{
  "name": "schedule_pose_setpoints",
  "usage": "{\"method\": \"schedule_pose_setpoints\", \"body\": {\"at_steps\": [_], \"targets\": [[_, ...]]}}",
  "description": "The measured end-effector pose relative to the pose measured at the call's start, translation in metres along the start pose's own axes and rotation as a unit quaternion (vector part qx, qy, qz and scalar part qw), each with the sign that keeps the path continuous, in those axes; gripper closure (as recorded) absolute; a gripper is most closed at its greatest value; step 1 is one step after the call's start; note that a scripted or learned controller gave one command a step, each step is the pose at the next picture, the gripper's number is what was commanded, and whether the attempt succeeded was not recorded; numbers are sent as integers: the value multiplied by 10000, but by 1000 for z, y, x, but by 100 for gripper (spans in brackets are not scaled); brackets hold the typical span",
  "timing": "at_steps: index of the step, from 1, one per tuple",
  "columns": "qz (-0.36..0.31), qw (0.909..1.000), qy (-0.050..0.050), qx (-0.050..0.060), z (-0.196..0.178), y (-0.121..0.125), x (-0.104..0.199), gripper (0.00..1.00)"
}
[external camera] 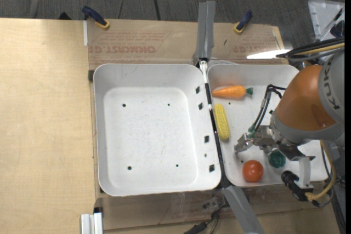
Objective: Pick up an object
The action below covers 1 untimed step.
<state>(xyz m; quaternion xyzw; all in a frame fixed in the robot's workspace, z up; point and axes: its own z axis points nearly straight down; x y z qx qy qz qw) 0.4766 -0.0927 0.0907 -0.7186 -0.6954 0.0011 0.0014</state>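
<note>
The right bin (241,78) holds an orange carrot (229,92) near its back edge. A yellow corn cob (221,120) lies lengthwise along the bin's left wall. A red tomato (253,170) rests near the front edge, and a small dark green object (276,160) sits just right of it, partly under the wrist. My gripper (244,144) hangs low over the middle of the right bin. It is right of the corn and just above the tomato. Nothing shows held in it.
The left bin (104,118) lies beside the right one, separated by a grey divider bar (206,35). Blue-and-yellow clamps (94,16) hold cardboard behind the bins. The arm's orange band (304,101) and black cables (269,101) cover the right bin's right side.
</note>
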Motion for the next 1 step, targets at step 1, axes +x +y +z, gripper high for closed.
{"method": "schedule_pose_setpoints", "body": {"at_steps": [1], "targets": [[1583,9874,-11,-4,0,113,-1,0]]}}
